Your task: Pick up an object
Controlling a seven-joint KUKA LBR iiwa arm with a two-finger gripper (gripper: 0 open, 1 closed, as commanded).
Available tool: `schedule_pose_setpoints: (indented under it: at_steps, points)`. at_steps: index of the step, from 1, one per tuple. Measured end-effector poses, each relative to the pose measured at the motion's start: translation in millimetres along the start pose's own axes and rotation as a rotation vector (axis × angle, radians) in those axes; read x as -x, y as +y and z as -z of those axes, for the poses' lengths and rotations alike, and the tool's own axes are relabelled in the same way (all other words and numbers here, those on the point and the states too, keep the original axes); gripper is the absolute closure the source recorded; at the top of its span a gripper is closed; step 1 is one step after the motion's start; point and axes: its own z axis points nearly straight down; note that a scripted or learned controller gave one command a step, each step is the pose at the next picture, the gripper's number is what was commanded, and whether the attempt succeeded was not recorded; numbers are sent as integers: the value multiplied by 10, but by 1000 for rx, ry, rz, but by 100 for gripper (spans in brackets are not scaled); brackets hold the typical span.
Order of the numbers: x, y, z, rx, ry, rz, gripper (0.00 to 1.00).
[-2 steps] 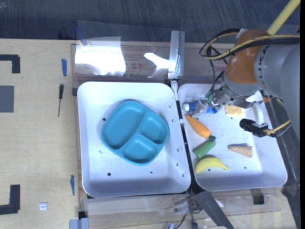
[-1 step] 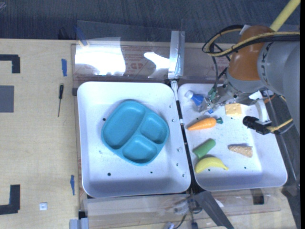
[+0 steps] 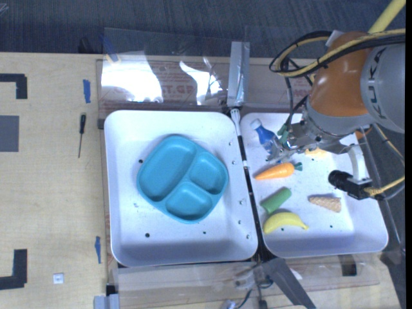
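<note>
Overhead, the gripper (image 3: 288,141) hung low in the right bin (image 3: 370,237), near its back left corner; whether it was released or clenched could not be told. A blue object (image 3: 263,134) lay just beside it, toward the divider. A carrot (image 3: 275,170) lay directly below the gripper. Farther forward sat a green piece (image 3: 276,199), a banana (image 3: 284,222) and a tan wedge (image 3: 326,202). The left bin (image 3: 122,172) held a blue divided plate (image 3: 183,177).
</note>
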Motion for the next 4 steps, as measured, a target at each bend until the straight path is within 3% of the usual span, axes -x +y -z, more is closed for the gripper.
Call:
schedule_pose_setpoints:
  at_steps: [1,2,3,4]
  points:
    - [255,260,643,0,-3,-125,100]
    - [532,18,-127,-12,0,-59,100]
    - [528,37,-96,-6,-1,-58,0]
    - [556,-35,-992,3,-3,-125,0]
